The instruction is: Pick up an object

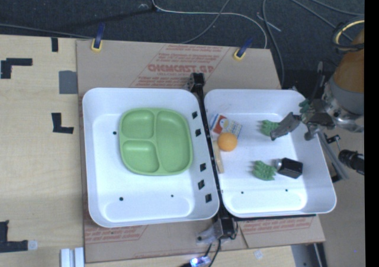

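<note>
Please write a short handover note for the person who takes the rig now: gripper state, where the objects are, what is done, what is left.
Gripper: open, holding nothing, at the right bin's right side, next to the upper green toy.
Right bin: orange ball and a small card near the left wall; lower green toy beside a black block.
Left bin: green divided plate.
Done: no object picked yet.
Left: close on one object, probably the upper green toy, and lift it.
</note>
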Robot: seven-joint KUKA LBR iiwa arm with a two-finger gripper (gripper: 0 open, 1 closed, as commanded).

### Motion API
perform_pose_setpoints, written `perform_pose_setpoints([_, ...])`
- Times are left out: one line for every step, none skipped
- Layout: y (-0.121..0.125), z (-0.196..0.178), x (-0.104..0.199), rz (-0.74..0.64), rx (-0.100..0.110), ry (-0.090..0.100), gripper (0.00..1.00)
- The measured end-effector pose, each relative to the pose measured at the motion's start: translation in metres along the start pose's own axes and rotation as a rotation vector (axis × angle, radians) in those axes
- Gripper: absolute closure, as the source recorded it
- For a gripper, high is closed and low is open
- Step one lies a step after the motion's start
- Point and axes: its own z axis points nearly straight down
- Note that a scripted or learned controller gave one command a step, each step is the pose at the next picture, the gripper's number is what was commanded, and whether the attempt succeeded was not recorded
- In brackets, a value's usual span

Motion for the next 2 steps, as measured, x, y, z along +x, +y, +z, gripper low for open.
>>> perform_pose_setpoints([0.002, -0.007, 0.0, -0.004, -0.012, -0.003, 0.0])
perform_pose_setpoints([0.007, 0.054, 0.007, -0.004, -0.007, -0.001, 0.0])
